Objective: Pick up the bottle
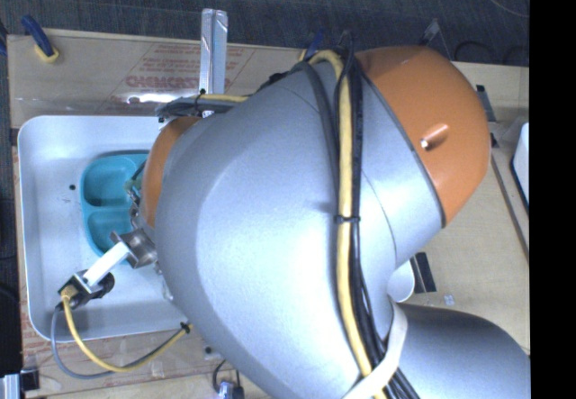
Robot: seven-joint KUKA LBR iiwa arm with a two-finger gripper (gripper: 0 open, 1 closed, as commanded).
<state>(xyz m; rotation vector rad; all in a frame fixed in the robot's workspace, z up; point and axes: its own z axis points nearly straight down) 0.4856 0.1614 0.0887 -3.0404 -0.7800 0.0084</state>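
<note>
Camera view, single frame.

- Arm (306,235): the grey body covers the view from centre out to 3 and 6 o'clock. The orange band (441,136) sits at 2 o'clock. Yellow and black cables (346,208) run along the arm's back from 12 towards 6 o'clock.
- Left bin (36,208): at 9 o'clock. Its white floor and near wall show, and its right part is under the arm.
- Gripper (137,201): reaches down into the left bin at the arm's 9 o'clock edge and is mostly hidden by the wrist. Cannot tell whether it is spread or pressed together, or whether it has hold of anything.
- Teal object (106,199): lies on the bin floor at 9 o'clock of the view, just beside the gripper at its 9 o'clock side. Its right part is covered, so I cannot tell from the outline whether this is the bottle, or whether it touches the gripper.
- Cardboard sheet (108,73) with red print: beyond the bin at 11 o'clock.
- Upright metal post (214,50): at 11 o'clock.
- Blue clamp (38,35): at the 10 o'clock corner.
</note>
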